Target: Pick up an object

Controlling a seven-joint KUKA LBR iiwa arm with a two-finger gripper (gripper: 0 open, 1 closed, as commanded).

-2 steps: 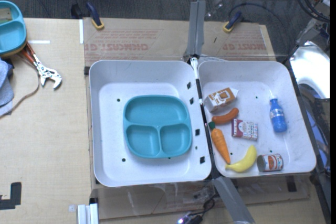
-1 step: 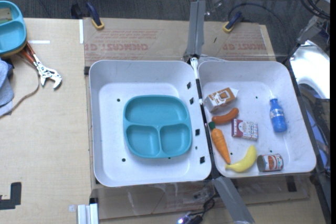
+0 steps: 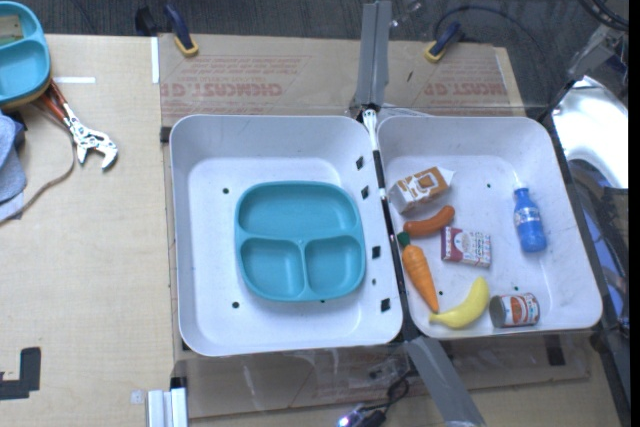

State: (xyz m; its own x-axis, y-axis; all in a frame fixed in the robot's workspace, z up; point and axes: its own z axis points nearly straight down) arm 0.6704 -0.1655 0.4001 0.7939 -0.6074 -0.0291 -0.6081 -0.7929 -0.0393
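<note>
The right bin [image 3: 560,175] holds several toy foods. A brown and white carton [image 3: 421,187] lies at its upper left, with a sausage [image 3: 430,220] just below it. A carrot [image 3: 419,275] and a banana [image 3: 463,306] lie near the front. A red and white box [image 3: 467,247] sits in the middle, a blue bottle [image 3: 529,220] to the right, and a tin can [image 3: 515,310] at the front right. The left bin [image 3: 200,245] holds a teal divided plate [image 3: 300,240]. The arm's white base [image 3: 595,125] sits at the right edge.
On the bench to the left lie a wrench [image 3: 92,143], a teal dish [image 3: 20,55] and grey cloth [image 3: 10,170]. Clamps [image 3: 180,30] hold the cardboard at the back. A grey post [image 3: 375,55] rises between the bins.
</note>
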